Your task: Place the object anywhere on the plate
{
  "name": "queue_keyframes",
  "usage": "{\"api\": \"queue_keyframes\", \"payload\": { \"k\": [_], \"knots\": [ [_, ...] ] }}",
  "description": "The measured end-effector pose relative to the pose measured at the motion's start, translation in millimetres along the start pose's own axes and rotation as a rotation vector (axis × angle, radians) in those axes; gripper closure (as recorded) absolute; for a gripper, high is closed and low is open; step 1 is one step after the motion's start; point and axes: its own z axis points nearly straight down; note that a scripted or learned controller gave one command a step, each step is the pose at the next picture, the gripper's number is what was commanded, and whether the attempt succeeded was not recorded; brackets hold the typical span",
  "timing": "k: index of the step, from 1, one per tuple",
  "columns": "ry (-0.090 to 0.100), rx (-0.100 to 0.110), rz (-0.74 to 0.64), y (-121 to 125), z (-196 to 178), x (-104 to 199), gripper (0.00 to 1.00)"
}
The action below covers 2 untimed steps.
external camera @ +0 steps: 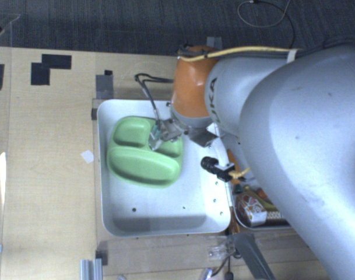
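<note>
A green plate [143, 156] with three compartments lies in the upper left part of the left white bin [160, 217]. My gripper [157, 136] hangs low over the plate, at the ridge between the two smaller back compartments. I cannot make out any object at its tip. The grey arm with its orange band [190, 92] reaches in from the right and hides most of the right bin.
A sliver of the right bin [241, 221] peeks out under the arm, holding a brown and red packaged item [252, 209] and a small orange piece [241, 172]. A black knob [213, 166] juts from the arm over the left bin's right side. A cable [147, 89] loops above the bin's back edge.
</note>
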Motion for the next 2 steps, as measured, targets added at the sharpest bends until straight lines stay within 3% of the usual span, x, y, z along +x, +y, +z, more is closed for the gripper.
{"api": "queue_keyframes", "payload": {
  "k": [1, 2],
  "knots": [
    [0.008, 0.024, -0.232, -1.7, -84.6, -43.9, 0.00],
    [0.008, 0.022, -0.010, -29.3, 4.1, 18.3, 0.00]
  ]
}}
